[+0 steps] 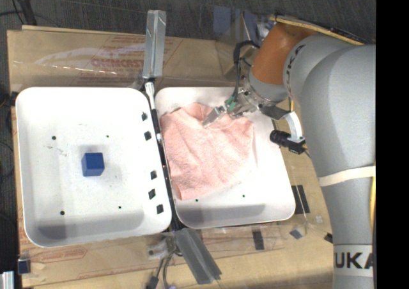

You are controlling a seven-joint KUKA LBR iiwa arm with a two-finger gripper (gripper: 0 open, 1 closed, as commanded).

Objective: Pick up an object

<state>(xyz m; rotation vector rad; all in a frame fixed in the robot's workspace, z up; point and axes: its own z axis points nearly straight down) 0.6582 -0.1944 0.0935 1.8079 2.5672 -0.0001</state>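
The tool (pixel 220 112) sits at the pink cloth's (pixel 208 150) upper edge in the right bin (pixel 281 201). Whether it grips is unclear. A blue cube (pixel 93 164) lies in the left bin (pixel 38 217).

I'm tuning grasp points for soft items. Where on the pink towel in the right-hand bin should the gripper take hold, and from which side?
Probably from above, at a raised fold of the crumpled pink cloth towel, such as the bunched ridge near its far edge, where the gripper is now. The towel lies flat and spread across the right white bin, so the sides offer little to pinch.
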